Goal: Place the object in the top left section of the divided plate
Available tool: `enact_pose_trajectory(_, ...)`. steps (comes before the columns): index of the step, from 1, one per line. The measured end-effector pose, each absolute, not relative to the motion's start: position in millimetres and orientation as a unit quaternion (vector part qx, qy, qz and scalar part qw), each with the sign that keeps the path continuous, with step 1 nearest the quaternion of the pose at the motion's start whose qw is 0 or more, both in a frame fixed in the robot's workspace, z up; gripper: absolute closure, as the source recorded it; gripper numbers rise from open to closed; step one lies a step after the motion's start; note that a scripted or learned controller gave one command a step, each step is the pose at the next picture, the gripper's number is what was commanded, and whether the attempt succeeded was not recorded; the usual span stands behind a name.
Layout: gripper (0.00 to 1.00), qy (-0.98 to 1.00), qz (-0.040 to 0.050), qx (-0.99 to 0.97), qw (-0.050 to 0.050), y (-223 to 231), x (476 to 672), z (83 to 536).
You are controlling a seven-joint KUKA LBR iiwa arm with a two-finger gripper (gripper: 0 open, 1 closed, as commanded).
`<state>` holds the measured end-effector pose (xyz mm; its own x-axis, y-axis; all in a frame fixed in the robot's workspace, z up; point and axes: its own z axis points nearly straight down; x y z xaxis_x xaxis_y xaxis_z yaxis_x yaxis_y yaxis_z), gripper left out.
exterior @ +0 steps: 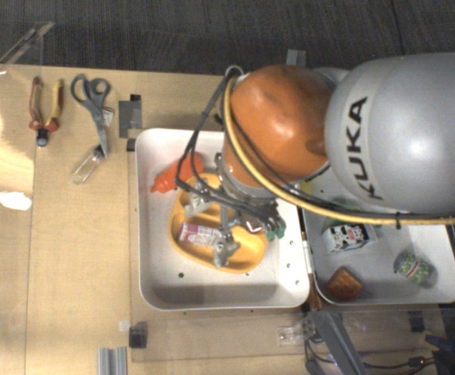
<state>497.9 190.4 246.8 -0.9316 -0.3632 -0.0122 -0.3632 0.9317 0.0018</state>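
Gripper (226,248) hangs low over the yellow plate (247,252) in the left bin (153,209), near the middle of the frame; whether it is apart, together or clamped on something I cannot tell, since the wrist and cables hide much of it. A small pinkish packet (198,233) lies on the plate just left of the gripper, its long axis running left to right across the frame, seemingly touching the plate's surface. An orange-red object (167,180) sits further up and left, at the plate's upper-left edge, near the bin's wall. Which of these is the task's object I cannot say for sure; the packet is the nearer. The plate's upper-left section lies up and left of the gripper, mostly under the arm (352,131), so dividers are hard to see. Open bin floor lies below and left of the plate; the right bin (446,287) holds other items well apart.
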Motion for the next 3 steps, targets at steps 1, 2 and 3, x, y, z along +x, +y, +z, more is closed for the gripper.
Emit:
enact_pose_trajectory(1,0.0,0.97,0.0016,-0.242,0.004,210,498.9,187)
enact_pose_trajectory(2,1.0,0.971,0.0034,-0.241,0.009,211,501.8,199)
enact_pose_trajectory(3,1.0,0.925,0.0007,-0.381,0.007,197,534.2,347)
